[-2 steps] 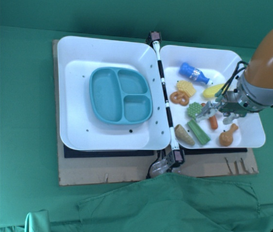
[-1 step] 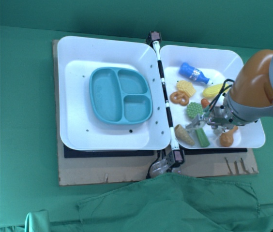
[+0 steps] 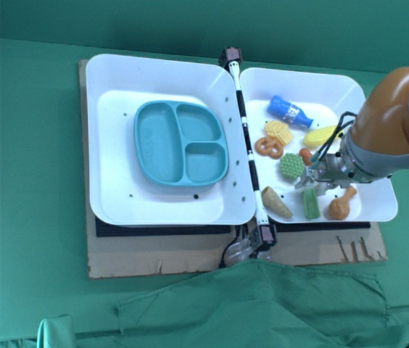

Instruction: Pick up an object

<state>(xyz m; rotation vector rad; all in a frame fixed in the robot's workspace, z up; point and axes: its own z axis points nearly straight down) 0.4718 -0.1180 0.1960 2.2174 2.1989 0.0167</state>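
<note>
Camera view is showing the pincer (image 3: 313, 180) hovering just above the green stick (image 3: 311, 202); whether it is gripping anything, I cannot tell.

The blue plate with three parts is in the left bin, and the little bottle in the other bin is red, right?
Not quite. The camera view shows the little bottle is blue, not red. The rest is right: the blue plate with three parts sits in the left bin, and the bottle lies in the other bin.

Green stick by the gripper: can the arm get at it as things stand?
Probably yes. The gripper hovers just above the green stick in the right bin; nothing covers it, though the drumstick lies close beside it.
</note>
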